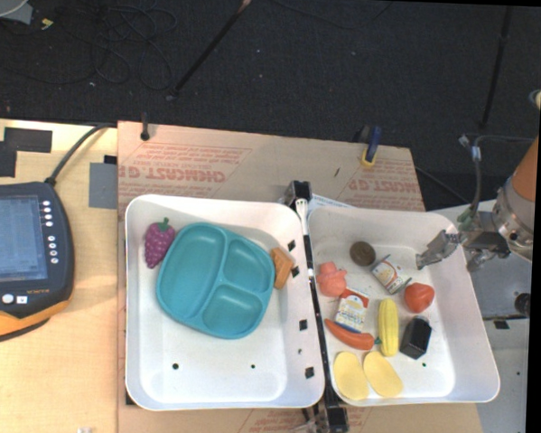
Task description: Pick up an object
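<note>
The teal plate (217,281) lies in the left bin (145,358). In the right bin (479,376), the yellow corn (388,326) lies with its long axis running near-to-far. The tool (441,249) hovers over that bin's far right rim, holding nothing; its spread I cannot tell.

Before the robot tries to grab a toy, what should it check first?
1. Toys to pick from in the right bin: ok. A tomato, a corn cob, a small can and a black block lie there.
2. Hand over that bin: ok, near its upper right corner.
3. Hand carrying nothing: cannot tell, its tip is too small to read.
4. Room around a toy: not ok for the corn cob, which is packed beside the black block; ok for the tomato, which has more space.
5. Left bin left alone: ok, the teal plate and grapes sit away from the hand.
</note>
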